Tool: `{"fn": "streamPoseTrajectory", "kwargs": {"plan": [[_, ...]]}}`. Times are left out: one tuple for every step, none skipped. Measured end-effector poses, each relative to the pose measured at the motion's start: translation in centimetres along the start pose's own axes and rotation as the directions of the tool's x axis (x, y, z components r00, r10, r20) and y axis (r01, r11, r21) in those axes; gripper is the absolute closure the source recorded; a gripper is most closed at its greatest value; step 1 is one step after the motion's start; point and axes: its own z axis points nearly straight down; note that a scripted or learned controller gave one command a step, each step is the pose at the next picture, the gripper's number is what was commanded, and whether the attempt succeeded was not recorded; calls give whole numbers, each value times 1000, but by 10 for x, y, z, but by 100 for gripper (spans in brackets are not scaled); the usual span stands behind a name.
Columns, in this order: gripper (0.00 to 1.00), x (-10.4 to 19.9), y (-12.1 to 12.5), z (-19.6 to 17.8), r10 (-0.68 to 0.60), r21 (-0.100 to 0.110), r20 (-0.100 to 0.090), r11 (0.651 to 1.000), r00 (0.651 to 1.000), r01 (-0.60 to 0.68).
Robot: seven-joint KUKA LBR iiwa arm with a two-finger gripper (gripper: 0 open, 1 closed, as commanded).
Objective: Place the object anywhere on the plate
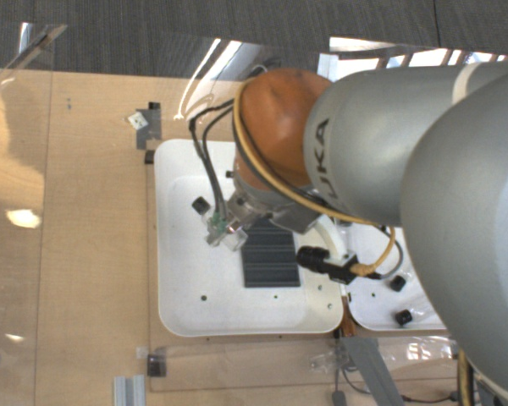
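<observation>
Grey metal fills the near right side — the arm bulks over the right bin, where two small black bits lie on the white floor. Beyond it, an orange band sits above the wrist, with yellow and black cables looping around it. The gripper hangs low over the left bin, just beside a dark ribbed block lying flat there — I cannot tell how the jaws stand. Farther off, the wooden bench meets dark carpet.
</observation>
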Motion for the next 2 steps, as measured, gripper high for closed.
{"fn": "streamPoseTrajectory", "kwargs": {"plan": [[100, 10, -46, 107, -526, -6, 6, 850, 850, 526], [100, -31, -17, -11, -566, -3, 3, 824, 824, 566]]}}
